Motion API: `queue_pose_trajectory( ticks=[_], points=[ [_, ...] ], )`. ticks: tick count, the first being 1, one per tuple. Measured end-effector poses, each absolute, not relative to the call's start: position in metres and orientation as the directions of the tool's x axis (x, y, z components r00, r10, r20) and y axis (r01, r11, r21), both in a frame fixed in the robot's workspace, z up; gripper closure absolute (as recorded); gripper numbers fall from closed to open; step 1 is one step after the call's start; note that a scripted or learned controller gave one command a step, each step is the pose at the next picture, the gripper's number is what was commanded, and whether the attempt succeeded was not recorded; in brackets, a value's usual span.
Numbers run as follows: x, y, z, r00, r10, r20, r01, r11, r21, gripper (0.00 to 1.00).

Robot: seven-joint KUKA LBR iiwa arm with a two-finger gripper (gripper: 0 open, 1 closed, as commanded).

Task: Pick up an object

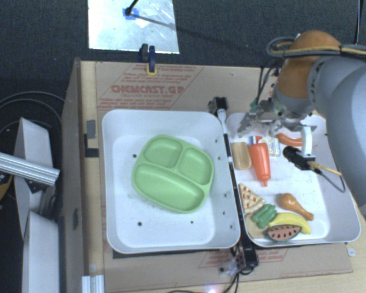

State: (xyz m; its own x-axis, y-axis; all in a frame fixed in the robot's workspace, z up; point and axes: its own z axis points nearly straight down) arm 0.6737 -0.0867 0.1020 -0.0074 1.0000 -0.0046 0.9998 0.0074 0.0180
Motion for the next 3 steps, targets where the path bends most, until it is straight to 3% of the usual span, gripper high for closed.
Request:
queue_pose_trajectory(
  ticks=[1, 2, 3],
  points=[
    [0.642, -0.094, 0.091, -0.003, 1.0, -0.003, 1.0, 0.003, 0.019, 0.0],
    [0.622, -0.088, 0.091, -0.003, 1.0, -0.007, 1.0, 0.003, 0.022, 0.0],
    [0.586, -0.113, 0.09, 0.0, 1.0, -0.005, 1.0, 0.0, 0.016, 0.0]
  ],
)
